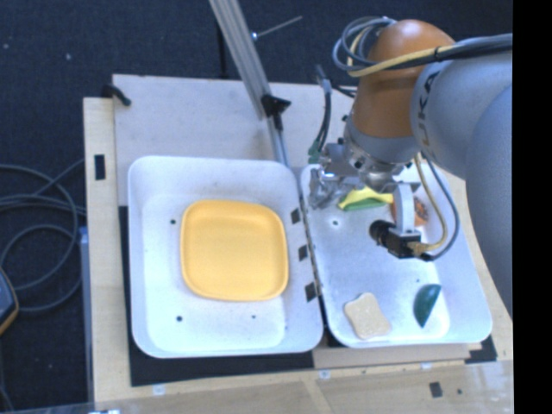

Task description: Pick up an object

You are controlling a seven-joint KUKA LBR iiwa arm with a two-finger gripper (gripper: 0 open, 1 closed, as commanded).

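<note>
While the arm (pixel 431 84) reaches in from the right, its wrist hangs over the far end of the right bin (pixel 457 326), and the gripper (pixel 323 188) sits down near that bin's far left corner, close to the wall it shares with the left bin (pixel 142 257). Honestly can't tell how the claw stands or whether it's got hold of anything, the wrist and cables cover too much of it.

Stuff in the right bin: a yellow-green banana-looking thing (pixel 362 199) lies just beside the gripper, partly tucked under the wrist. Something orange and white (pixel 417 210) peeks out near it, too hidden to name. A black piece (pixel 392 238) hangs off the arm over the middle of the bin. At the near edge there's a tan slice of toast (pixel 368 316), and a dark green object (pixel 426 304) sits toward the near right corner, a bit apart from the toast.

Left bin has a yellow square plate (pixel 234 250) lying flat in its middle.
</note>
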